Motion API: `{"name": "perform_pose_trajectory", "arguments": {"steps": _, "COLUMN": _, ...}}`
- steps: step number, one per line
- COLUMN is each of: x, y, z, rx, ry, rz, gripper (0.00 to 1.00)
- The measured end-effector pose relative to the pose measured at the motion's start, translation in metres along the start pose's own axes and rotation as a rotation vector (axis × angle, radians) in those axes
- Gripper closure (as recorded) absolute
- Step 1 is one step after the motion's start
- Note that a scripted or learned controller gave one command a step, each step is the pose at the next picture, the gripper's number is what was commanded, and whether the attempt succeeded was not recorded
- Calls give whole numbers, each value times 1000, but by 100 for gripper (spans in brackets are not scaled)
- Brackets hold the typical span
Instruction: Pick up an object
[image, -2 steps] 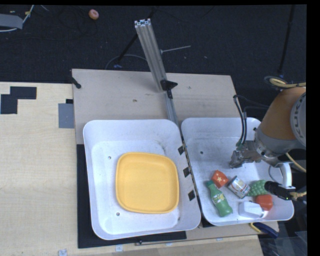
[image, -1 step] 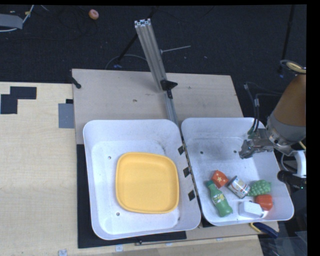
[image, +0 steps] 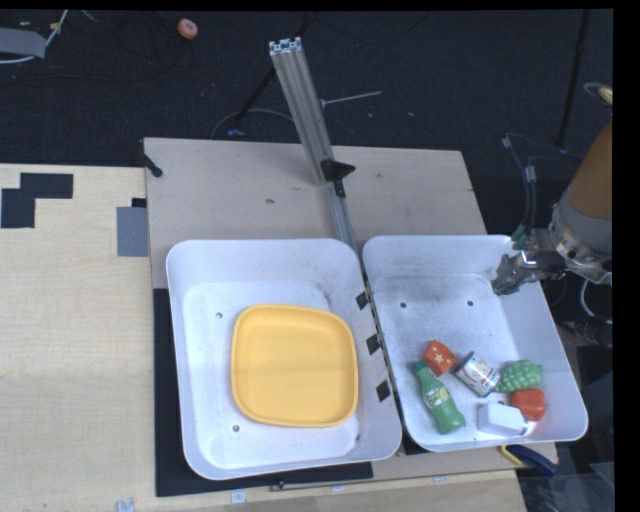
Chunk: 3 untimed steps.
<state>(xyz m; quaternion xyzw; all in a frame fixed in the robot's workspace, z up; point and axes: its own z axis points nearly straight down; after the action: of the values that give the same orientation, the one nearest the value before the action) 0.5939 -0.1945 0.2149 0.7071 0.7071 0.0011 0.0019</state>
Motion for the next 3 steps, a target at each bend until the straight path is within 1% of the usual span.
{"name": "perform_pose_trajectory", "arguments": {"steps": 1, "x": -1, "y": 0, "z": -20, "rx": 3, "ry": 1, "rz": 0, "gripper": 100}}
{"name": "perform_pose_trajectory", "arguments": {"steps": 2, "x": 52, "y": -3, "z": -29, "rx": 3, "ry": 2, "rz": -3, "gripper": 100}}
{"name": "perform_pose_trajectory", "arguments": {"steps": 3, "x": 103, "y": -20, "z": -19, "rx": 5, "ry": 2, "rz": -3, "gripper": 100}}
